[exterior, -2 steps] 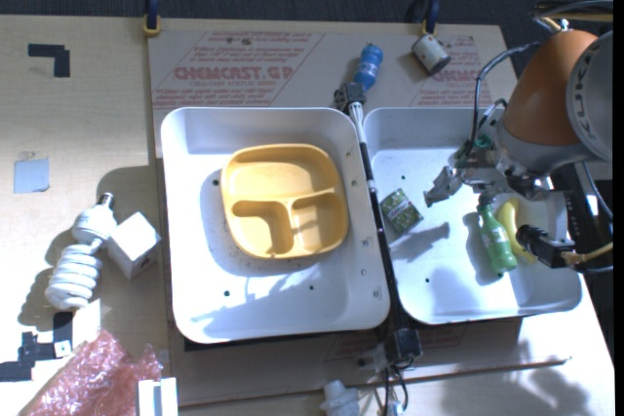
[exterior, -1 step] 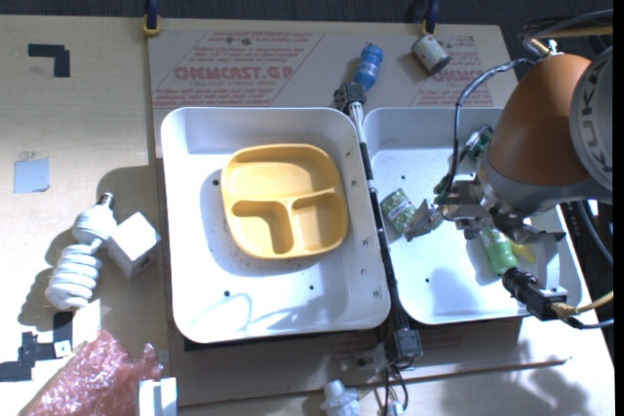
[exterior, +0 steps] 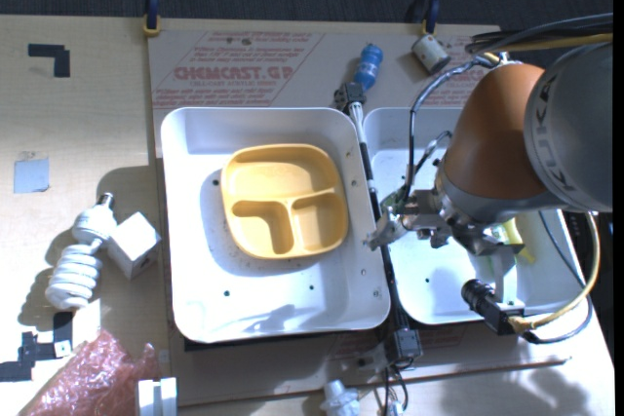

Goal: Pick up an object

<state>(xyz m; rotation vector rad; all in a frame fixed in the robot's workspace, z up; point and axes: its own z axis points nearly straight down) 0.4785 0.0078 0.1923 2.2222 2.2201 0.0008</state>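
Desk bears a bulb [exterior: 78, 260] loose at far left, outside the bins. Left bin [exterior: 185, 209] holds a yellow tray [exterior: 285, 200], lying flat mid-bin, likely the easiest pick. Arm [exterior: 507, 141] hangs over the right bin [exterior: 429, 292], hiding most of it; gripper [exterior: 414, 214] near the bins' shared rim, state cannot be told.

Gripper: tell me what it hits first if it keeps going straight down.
Probably the right bin's white floor. The gripper hangs over its left edge, near the wall shared with the left bin; depth is unclear.
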